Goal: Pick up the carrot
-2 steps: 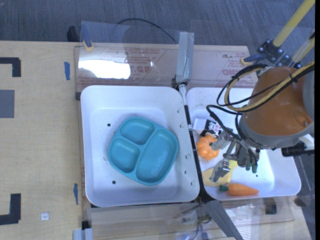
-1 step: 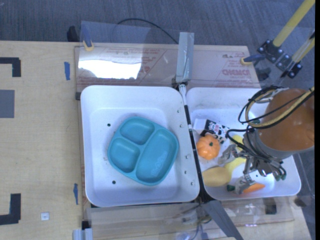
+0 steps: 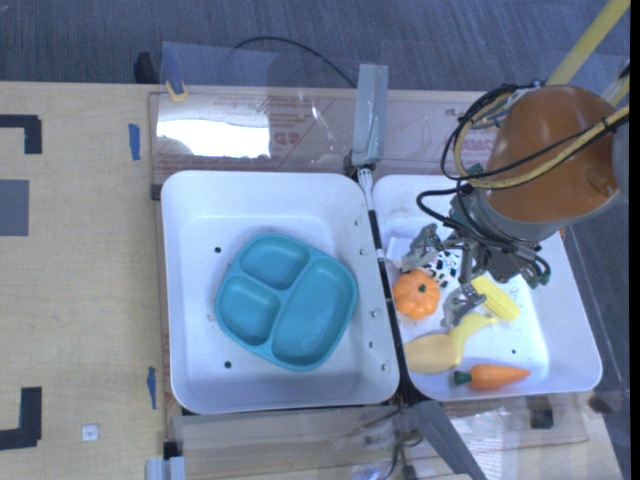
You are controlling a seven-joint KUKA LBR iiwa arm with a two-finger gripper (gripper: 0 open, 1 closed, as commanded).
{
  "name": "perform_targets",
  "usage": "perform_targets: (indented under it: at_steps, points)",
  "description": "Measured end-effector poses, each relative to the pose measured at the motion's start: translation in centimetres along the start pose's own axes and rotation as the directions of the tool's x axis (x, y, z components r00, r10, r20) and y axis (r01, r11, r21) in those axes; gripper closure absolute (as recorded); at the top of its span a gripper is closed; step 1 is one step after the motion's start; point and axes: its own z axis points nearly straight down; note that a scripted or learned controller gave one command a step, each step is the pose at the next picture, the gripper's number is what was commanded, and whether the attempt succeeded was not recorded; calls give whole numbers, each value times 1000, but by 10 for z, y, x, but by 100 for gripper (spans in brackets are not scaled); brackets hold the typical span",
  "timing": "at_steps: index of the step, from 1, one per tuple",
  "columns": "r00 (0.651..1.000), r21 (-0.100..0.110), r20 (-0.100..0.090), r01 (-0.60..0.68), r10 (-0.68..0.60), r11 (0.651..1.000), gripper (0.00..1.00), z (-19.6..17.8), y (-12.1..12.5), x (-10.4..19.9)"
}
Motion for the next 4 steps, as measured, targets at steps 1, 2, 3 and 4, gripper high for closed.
perform_targets:
  at_steps: [1, 2, 3, 4]
  points:
    - [997, 0, -2, -78, 78, 997, 0, -24, -15, 19]
    - [999, -5, -12, 33, -33, 999, 0, -3, 18, 33]
    - [996, -6, -11, 84, -84, 996, 0, 3, 46, 32]
    - [921, -4, -5, 391, -391, 921, 0, 3, 3, 46]
